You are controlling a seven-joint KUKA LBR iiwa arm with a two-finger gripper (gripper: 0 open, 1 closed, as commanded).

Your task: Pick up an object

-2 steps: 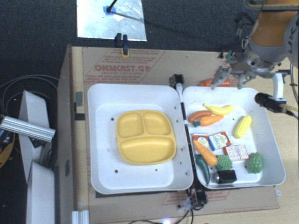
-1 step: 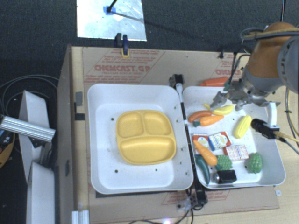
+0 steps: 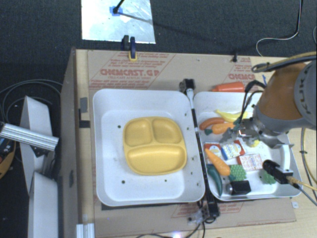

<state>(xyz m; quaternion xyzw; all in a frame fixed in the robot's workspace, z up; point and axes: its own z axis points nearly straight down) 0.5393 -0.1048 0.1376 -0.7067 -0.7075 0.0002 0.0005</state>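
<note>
Orange plastic carrot (image 3: pixel 218 162) lies in the right bin (image 3: pixel 285 195), long axis slanting from upper left to lower right. From where I'm driving, the gripper (image 3: pixel 242 131) sits just up and right of it, low over the clutter. Can't tell its state, the wrist covers it. Yellow tray (image 3: pixel 152 146) sits in the left bin (image 3: pixel 106 133).

Packed toys (image 3: pixel 233 152) crowd the right bin (image 3: pixel 285 190), blocking passage between them.
</note>
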